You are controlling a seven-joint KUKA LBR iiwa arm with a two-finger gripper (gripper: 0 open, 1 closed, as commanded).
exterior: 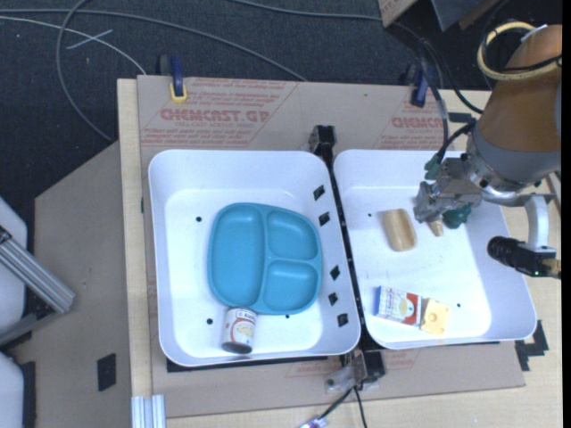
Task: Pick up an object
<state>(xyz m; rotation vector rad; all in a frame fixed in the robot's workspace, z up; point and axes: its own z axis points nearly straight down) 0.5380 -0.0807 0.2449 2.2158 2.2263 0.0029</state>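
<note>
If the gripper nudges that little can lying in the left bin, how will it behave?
The can lies on its side beside the blue plate, so it would probably roll when pushed. It looks small, likely light. Its rounded side may slip from a loose grip.

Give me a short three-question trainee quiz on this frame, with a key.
1. True or false: the blue divided plate lies in the right bin.
2. Which object lies nearest the gripper? A) small can B) tan bread-like piece C) small printed box
3. Fill in: the small can lies on its ____ in the left bin.

Key: 1 false, it is in the left bin; 2 B; 3 side.
</note>
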